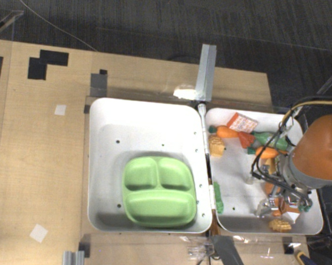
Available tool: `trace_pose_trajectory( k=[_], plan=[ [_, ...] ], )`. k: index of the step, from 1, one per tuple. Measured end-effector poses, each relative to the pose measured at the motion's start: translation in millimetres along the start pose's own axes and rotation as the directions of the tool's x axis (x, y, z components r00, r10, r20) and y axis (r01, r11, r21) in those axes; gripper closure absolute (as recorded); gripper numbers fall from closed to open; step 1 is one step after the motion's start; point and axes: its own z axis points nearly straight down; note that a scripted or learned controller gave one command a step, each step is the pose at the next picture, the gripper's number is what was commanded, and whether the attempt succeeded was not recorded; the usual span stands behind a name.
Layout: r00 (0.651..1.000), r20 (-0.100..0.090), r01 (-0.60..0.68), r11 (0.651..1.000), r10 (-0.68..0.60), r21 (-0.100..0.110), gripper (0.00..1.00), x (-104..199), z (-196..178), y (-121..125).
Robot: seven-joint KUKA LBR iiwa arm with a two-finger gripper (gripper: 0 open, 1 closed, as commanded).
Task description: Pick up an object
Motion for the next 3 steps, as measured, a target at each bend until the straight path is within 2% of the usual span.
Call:
trace_pose_trajectory(
  k=[1,2,3],
  plan=[
    [0.992,0.002,0.126,0.992,-0.126,-0.001,0.0,-7,-1,56],
    [0.998,-0.002,0.065,0.998,-0.065,-0.004,0.0,-54,1,48],
    [0.902,0.0,0.431,0.902,-0.431,-0.006,0.0,-90,2,60]
  ],
)
